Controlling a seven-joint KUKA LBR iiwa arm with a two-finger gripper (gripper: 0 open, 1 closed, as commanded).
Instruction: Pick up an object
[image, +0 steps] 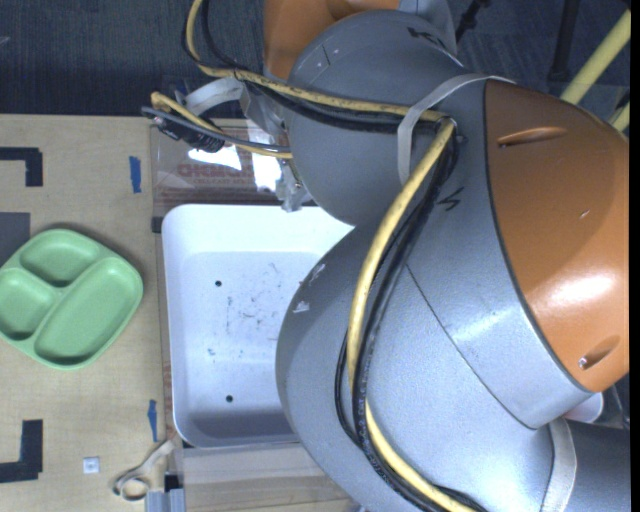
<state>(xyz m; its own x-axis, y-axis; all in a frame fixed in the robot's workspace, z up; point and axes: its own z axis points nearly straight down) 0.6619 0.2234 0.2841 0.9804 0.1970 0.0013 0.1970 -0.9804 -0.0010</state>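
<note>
Arm (440, 300) bulk covers most of the view, reaching in from the right over the white bin (200, 250), so the pincer's state can't be told from here. Bin floor that shows carries scuffs and dark specks, so where the pick target lies, and hence its bearing from the pincer and its long axis, is undeterminable. Green divided tray (68, 296) sits on the bench left of the bin (outside it, long axis slanting up-right), with a small loop of tan cord (138, 480) near the bin's lower-left corner.

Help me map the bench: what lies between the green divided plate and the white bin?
Bare wooden benchtop separates the green plate from the white bin in the camera view, with blue tape by the bin's edge.
</note>
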